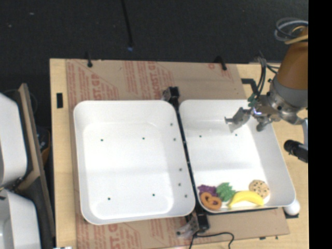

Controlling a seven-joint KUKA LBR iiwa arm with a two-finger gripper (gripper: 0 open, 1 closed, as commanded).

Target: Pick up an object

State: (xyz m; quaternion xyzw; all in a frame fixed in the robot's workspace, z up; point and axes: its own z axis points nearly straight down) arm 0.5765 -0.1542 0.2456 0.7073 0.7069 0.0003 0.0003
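Several toy foods lie along the front edge of the right bin [270,154]: a yellow banana [246,198], a round tan cookie [259,188], a green leafy piece [225,191], purple grapes [207,190] and an orange pretzel-like ring [210,202]. My gripper [249,120] hangs over the far right part of that bin, well behind the foods. It is open, its two grey fingers spread apart with nothing between them.
The left bin [83,139] sits beside the right one, joined by a black clamp [171,94] at the back. Both rest on a cardboard-covered bench [119,79]. White boxes [10,139] stand at the far left.
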